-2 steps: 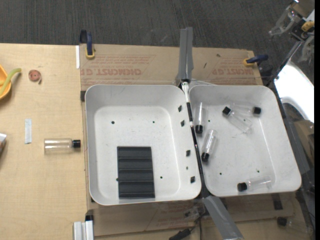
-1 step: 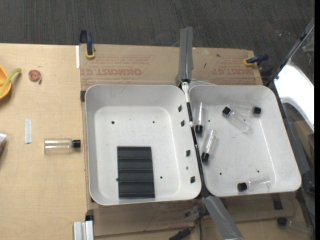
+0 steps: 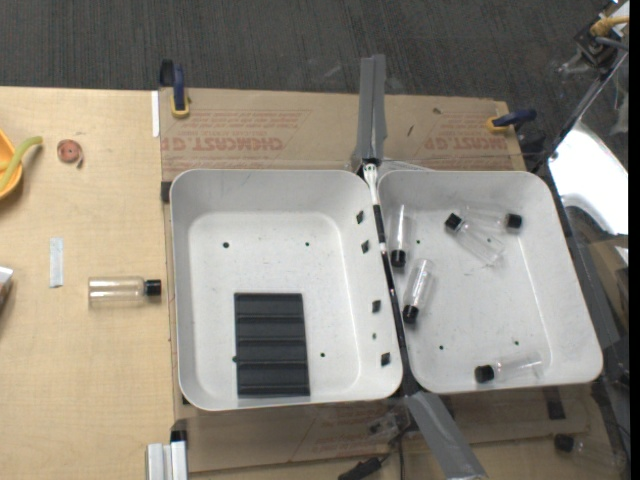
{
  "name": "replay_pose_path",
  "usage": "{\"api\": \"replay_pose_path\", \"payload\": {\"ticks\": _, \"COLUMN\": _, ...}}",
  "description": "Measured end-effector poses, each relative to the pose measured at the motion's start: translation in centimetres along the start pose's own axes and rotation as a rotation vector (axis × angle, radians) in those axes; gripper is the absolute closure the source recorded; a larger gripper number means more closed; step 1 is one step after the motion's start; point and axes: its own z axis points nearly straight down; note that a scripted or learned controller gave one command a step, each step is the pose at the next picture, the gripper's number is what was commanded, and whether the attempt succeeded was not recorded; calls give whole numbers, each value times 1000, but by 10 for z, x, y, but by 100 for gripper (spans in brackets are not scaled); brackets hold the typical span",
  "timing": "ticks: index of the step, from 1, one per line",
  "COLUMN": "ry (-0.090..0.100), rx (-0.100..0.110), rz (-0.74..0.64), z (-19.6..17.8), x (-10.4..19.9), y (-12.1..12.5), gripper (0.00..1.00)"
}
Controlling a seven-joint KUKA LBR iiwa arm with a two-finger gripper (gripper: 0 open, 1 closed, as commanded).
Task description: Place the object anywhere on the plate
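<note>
Two white bins are seen side by side on cardboard (image 3: 300, 133). The left bin (image 3: 200, 208) is touching the right bin (image 3: 560, 268) along the middle seam.

The plate (image 3: 270, 345), dark and ridged, is laid flat in the left bin, in its near half and just left of centre. Nothing is seen on it.

Five clear vials with black caps are found in the right bin:
- vial A (image 3: 398, 230) is laid along the left wall, cap toward the near side
- vial B (image 3: 416, 286) is just below it, slightly tilted, cap also toward the near side
- vial C (image 3: 474, 236) and vial D (image 3: 497, 224) are laid close together in the far half; whether they touch cannot be told
- vial E (image 3: 512, 369) is placed near the front wall, cap to the left

A sixth vial (image 3: 120, 288) is laid on the wooden bench (image 3: 80, 368), just outside the left bin, cap pointed at the bin.

Claw state: cannot be told from this view.

Cardboard is held by clamps at the far corners (image 3: 175, 93) and (image 3: 508, 121).
</note>
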Motion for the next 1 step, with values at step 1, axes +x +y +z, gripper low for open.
{"api": "replay_pose_path", "payload": {"ticks": 1, "ry": 1, "rx": 1, "rz": 125, "z": -1, "x": -94, "y": 33, "gripper": 0}}
